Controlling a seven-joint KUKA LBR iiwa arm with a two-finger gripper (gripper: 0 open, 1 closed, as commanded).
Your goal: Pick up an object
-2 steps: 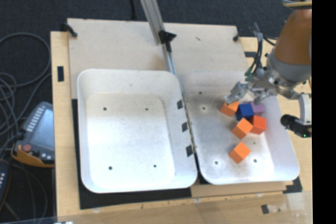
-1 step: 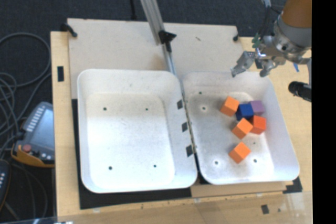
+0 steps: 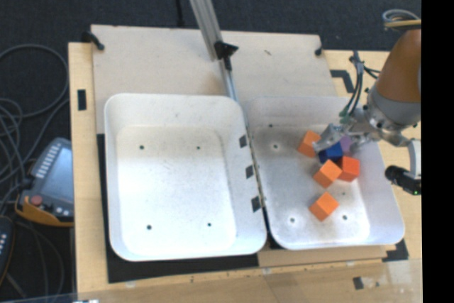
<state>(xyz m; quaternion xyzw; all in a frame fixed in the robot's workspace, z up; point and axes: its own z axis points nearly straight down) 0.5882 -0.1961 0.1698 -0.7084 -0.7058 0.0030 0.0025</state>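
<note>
Claw point(image 3: 339, 140) low (arm slanting in) — touching blue block point(image 3: 330, 152).

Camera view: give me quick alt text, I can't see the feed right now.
The claw is down in the right bin among a cluster of blocks: four orange blocks and a blue block, with something purple beside the blue one. The left bin sits alongside, touching it.

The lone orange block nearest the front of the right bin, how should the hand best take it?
Judging by its pose, from straight above, closing on two opposite flat sides of the orange block. It sits apart from the cluster by the hand, with bare bin floor around it, so the fingers probably have room.
</note>
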